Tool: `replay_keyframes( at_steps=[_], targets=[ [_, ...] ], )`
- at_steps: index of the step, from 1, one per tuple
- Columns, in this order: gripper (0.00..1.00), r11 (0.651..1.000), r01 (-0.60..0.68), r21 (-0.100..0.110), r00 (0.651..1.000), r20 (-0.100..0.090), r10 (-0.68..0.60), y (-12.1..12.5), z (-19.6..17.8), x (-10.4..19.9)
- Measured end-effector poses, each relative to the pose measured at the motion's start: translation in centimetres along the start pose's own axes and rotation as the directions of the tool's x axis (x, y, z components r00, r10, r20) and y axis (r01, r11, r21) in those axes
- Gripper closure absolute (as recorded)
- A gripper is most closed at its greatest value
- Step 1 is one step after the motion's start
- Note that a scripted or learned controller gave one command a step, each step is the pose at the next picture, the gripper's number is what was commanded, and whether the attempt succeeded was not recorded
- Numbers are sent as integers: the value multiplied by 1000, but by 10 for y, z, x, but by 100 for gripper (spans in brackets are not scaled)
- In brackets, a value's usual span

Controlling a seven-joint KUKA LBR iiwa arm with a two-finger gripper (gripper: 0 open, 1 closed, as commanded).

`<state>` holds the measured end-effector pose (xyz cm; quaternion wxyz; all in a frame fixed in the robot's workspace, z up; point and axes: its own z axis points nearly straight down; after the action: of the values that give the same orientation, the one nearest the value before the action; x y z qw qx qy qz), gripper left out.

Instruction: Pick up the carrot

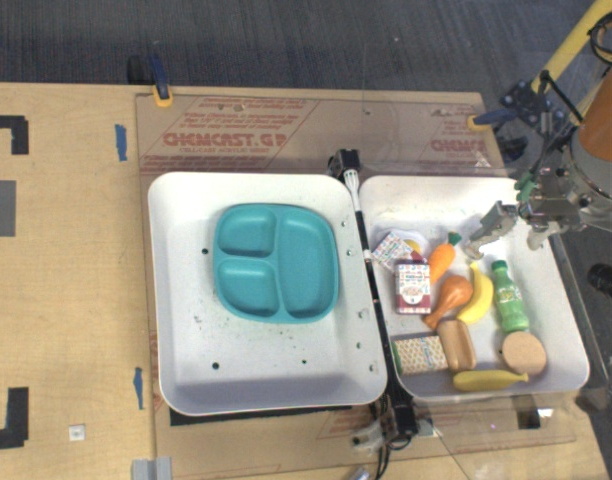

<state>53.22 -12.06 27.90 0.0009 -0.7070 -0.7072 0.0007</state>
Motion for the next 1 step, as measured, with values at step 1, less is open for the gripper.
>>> replay_keyframes(
  at_steps=[1],
  targets=[
    [0, 972, 237, -9, 972, 4, -237, 21, 175, -14]
  ],
)
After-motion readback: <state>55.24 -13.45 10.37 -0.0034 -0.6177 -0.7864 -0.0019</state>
